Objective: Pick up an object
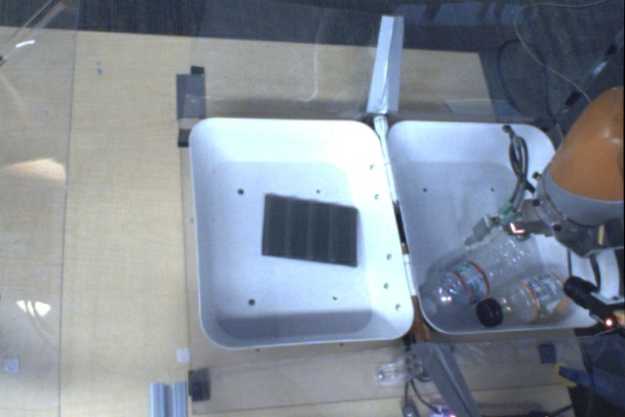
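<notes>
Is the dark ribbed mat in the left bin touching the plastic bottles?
Apart. The camera view shows the dark ribbed mat lying in the left bin, while the clear plastic bottles lie in the right bin, the bins' rims between them.

You see two white bins side by side on the bench. The left bin holds a dark ribbed pad, lying flat near its middle. In the right bin, two clear bottles lie touching at the near edge. The gripper hangs just above them, fingers hard to read.
</notes>
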You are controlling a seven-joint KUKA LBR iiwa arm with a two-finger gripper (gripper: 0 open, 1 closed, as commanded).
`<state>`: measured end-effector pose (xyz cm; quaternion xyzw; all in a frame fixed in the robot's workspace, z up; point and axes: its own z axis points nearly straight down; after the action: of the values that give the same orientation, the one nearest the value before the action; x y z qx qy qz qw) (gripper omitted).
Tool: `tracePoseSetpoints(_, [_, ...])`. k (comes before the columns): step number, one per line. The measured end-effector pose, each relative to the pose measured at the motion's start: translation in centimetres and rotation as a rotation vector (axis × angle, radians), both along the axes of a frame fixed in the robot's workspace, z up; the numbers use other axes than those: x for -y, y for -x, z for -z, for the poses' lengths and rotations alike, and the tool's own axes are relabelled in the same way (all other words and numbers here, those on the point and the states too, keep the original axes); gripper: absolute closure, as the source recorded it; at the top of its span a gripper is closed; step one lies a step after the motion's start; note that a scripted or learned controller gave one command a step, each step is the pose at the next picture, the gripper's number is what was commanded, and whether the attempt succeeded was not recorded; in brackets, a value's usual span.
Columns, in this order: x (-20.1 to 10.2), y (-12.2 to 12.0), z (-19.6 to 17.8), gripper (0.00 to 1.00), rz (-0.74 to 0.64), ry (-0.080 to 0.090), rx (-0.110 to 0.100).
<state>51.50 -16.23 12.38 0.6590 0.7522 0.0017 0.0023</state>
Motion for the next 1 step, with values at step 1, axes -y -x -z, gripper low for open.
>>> tracePoseSetpoints(1, [-7.16,2.20,3.36,0.00,-0.151,0.002,0.014])
